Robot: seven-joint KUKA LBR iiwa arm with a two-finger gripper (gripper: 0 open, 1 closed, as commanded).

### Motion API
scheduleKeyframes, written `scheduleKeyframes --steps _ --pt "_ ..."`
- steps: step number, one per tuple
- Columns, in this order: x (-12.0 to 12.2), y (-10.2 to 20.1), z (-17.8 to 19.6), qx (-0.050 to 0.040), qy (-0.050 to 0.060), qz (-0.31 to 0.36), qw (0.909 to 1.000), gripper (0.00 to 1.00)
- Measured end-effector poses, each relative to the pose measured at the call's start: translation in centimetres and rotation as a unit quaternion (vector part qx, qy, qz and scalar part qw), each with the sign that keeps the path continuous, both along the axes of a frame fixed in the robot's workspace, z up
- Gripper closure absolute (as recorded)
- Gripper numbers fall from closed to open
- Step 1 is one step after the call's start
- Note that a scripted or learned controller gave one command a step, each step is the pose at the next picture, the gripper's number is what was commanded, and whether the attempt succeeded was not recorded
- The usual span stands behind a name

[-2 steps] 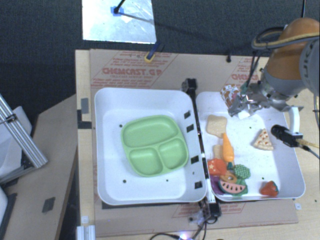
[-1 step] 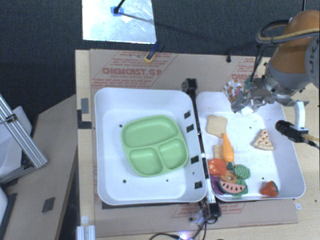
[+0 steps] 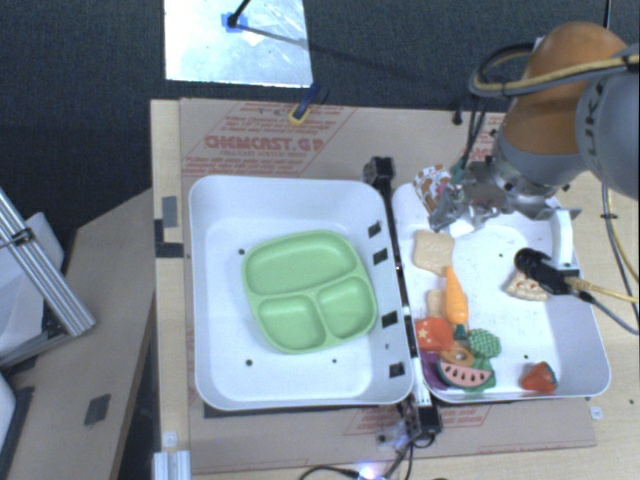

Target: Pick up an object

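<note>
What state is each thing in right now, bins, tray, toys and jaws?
Left bin: holds the green tray.
Green tray: flat, upright, its three compartments bare.
Right bin: holds the toy food.
Carrot: lying flat, among other toys.
Watermelon slice: lying at the near edge.
Strawberry: lying apart near the corner.
Gripper: low over the right bin's far end; jaws unclear.

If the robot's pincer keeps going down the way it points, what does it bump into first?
Probably the pale beige bread-slice toy lying just below the pincer at the far left of the right white bin. Depth is hard to judge from this slanted view, so it might meet bare bin floor beside it instead.
</note>
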State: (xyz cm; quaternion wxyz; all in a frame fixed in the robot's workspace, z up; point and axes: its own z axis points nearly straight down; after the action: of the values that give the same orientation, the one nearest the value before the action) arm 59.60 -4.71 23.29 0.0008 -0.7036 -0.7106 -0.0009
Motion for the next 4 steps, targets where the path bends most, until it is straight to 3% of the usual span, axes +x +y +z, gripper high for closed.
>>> scheduleKeyframes --steps 1,2,3,4 --pt "-2.7 4.3 -0.4 -0.0003 0.001 -0.001 1.0000 1.00" --pt "-2.9 9.5 -0.9 -0.0001 0.000 0.000 1.0000 1.00" --pt "-4.4 9.7 -1.8 -0.0012 0.001 -0.004 1.0000 1.00" --pt "-3.2 10.3 -1.4 -0.0007 -0.001 -0.002 1.0000 1.00"
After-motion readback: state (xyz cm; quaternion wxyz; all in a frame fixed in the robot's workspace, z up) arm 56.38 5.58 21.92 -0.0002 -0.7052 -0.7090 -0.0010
